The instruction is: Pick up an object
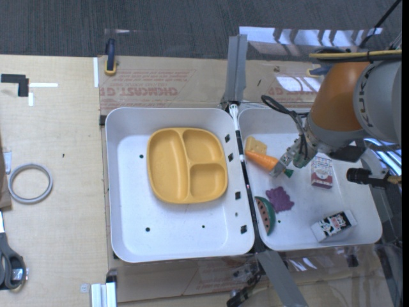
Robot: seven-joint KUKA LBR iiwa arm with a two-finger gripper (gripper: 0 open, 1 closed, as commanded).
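The end effector (291,162) hangs low in the right bin (364,235), right at the green end of the carrot (262,160); I cannot tell if it is wide or narrow, or if it has the carrot. The carrot lies at about 10 o'clock in that bin, with the cheese (255,146) touching it at 11 o'clock and the grapes (280,199) near at 6 o'clock. To do this well, I think it should close on the carrot alone, stay off the cheese, and lift straight up slowly.

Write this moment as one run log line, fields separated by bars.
hand: in right bin, at carrot | grasp: unconfirmed | yellow plate: left bin
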